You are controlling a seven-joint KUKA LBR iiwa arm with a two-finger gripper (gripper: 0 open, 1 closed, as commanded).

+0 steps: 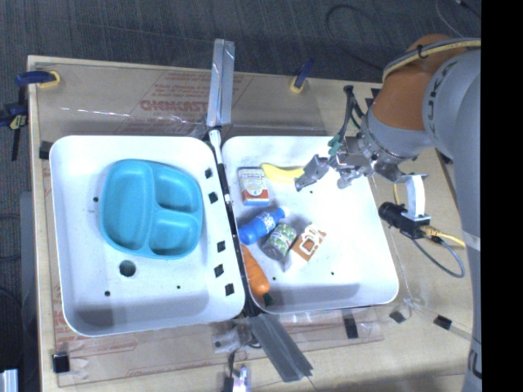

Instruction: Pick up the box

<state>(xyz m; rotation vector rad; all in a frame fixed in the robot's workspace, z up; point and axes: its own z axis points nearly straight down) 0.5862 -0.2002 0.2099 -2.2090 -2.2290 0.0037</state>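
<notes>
A small white and red box (253,185) lies in the right bin (359,278), near its left wall. A second small carton, orange and white (310,242), lies toward the bin's middle. My gripper (329,174) hangs above the right bin's upper middle, to the right of the white and red box and apart from it. Its two fingers (310,173) are spread with nothing between them.
The right bin also holds a yellow banana (281,171), a blue bottle (260,225), a green can (280,239) and an orange carrot (256,273). A blue divided plate (152,208) rests in the left bin (82,300). Cables trail to the right of the bins.
</notes>
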